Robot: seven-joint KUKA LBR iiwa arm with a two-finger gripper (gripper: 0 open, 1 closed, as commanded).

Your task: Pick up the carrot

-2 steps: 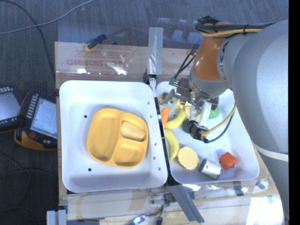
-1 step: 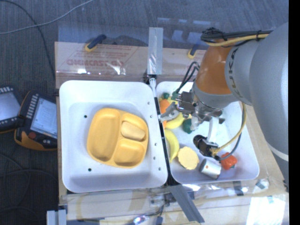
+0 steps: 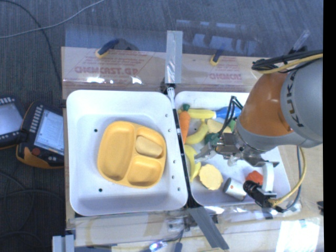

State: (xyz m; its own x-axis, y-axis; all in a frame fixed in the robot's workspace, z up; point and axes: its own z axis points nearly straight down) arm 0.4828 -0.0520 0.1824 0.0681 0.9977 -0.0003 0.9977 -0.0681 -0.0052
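Observation:
The carrot [image 3: 184, 124] is orange with a small green top. It lies along the left wall of the right bin [image 3: 283, 185], pointing toward the front. My gripper [image 3: 212, 149] hangs low over the middle of the right bin, a short way right of the carrot and a little nearer the front. It sits above a heap of toy food and nothing shows in its grasp. The grey arm with its orange band [image 3: 265, 109] covers the bin's right part.
Beside the carrot lie yellow bananas [image 3: 201, 113], a blue piece [image 3: 224, 112], a round yellow slice [image 3: 211, 177], a small silver can [image 3: 234, 188] and a red piece [image 3: 254, 176]. The left bin [image 3: 84, 114] holds a yellow divided plate [image 3: 131, 153].

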